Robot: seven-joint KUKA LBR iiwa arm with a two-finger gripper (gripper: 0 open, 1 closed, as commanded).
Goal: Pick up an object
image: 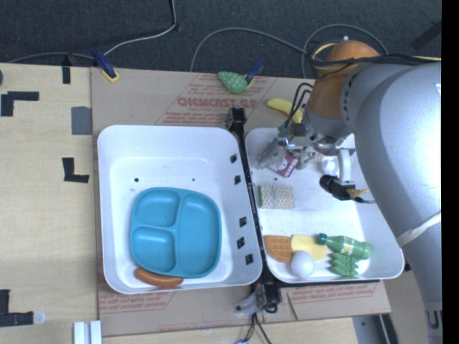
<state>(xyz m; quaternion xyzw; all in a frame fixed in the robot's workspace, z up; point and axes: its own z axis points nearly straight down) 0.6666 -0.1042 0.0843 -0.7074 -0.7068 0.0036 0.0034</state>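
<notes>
Arm low over the right bin's far end, pick not yet made.
Near edge: egg [302, 264], green bottle [346, 246]; mid: patterned sponge [277, 196]; far: reddish packet [285, 165] just below-left of the gripper [300, 143], touching or nearly. Grip width: can't tell.

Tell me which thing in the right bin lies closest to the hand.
The small pink packet, right under the hand at the bin's far end; the waffle, egg and green bottle lie at the near end.
</notes>
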